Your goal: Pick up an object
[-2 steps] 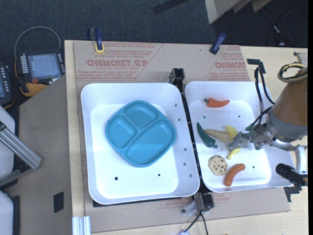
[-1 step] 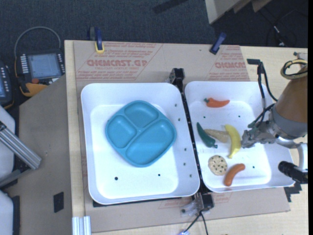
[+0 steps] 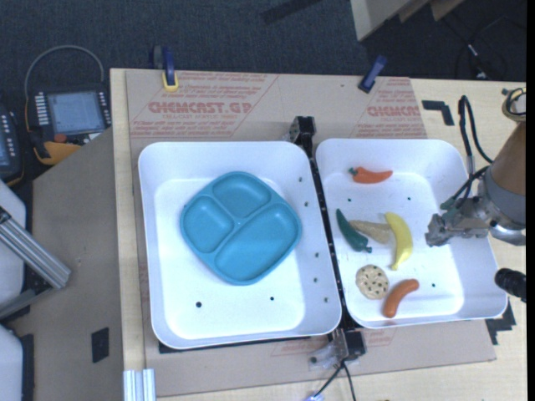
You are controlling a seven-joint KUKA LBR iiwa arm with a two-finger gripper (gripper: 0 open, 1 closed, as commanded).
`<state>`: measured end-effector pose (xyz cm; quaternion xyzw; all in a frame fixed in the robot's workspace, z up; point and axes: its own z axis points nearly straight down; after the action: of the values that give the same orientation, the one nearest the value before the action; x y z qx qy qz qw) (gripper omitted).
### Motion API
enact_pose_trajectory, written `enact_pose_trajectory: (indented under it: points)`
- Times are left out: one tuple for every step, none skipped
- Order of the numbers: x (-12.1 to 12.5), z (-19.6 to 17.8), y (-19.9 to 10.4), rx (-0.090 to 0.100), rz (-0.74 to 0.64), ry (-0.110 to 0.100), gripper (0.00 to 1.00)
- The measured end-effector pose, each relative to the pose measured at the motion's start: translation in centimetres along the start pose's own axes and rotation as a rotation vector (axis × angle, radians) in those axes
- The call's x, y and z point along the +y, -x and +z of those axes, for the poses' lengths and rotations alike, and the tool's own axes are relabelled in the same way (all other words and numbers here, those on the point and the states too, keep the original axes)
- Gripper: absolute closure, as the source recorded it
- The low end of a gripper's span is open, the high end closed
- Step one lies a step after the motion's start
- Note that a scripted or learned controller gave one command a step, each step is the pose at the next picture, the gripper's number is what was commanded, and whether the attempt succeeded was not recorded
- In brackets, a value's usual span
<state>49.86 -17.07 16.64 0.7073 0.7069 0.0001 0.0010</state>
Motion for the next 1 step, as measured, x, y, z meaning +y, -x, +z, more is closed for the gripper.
enact_pose_trajectory:
  points:
    - [0.15,-4.42,0.05,-0.002,-0.002,0.005,1.00]
